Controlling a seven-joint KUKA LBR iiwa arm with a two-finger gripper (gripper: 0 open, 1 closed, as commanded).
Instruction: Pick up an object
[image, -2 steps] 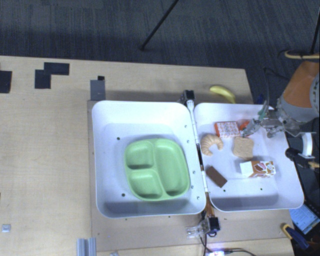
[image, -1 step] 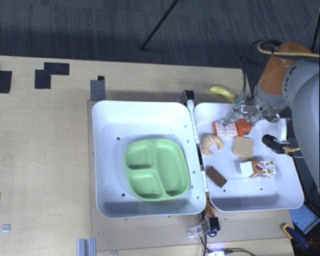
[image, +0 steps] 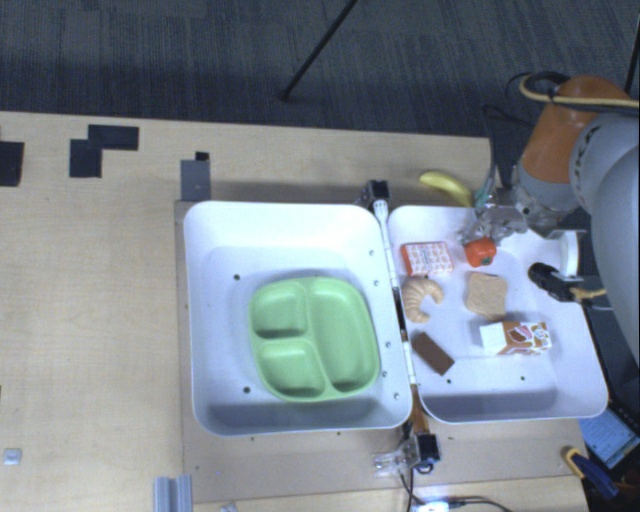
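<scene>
Arm in from the right, gripper (image: 489, 230) low over the far end of the right bin (image: 520, 408), its tip at or just above a small red-orange piece (image: 481, 253). Take that as your target. Whether the gripper is open or clamped on it: cannot tell from this slant, since tip and piece overlap. Neighbours: a red-and-white carton (image: 427, 258) just left of the piece and a tan bread slice (image: 486, 295) just nearer, both apart from it but not by much. Further off in the same bin: croissant (image: 420, 297) by the left wall, brown bar (image: 433, 352) nearer, small white-and-orange box (image: 517, 337) near right. Banana (image: 445, 186) lies outside, on the bench beyond the far rim. Left bin (image: 215, 300) holds a green divided plate (image: 313, 335); leave it alone. Judgement: you are at the grasp itself, lift not yet made. The piece looks small and rounded, so it will likely roll or squirt out under an off-centre pinch. Centre the gripper over it, come straight down, close across its widest part, and keep clear of the carton's corner. Lift vertically and slowly; check that the red goes up with the tip before you travel. If it sits on the bin floor after the lift, reopen, re-centre and try again rather than dragging it toward the far wall.
</scene>
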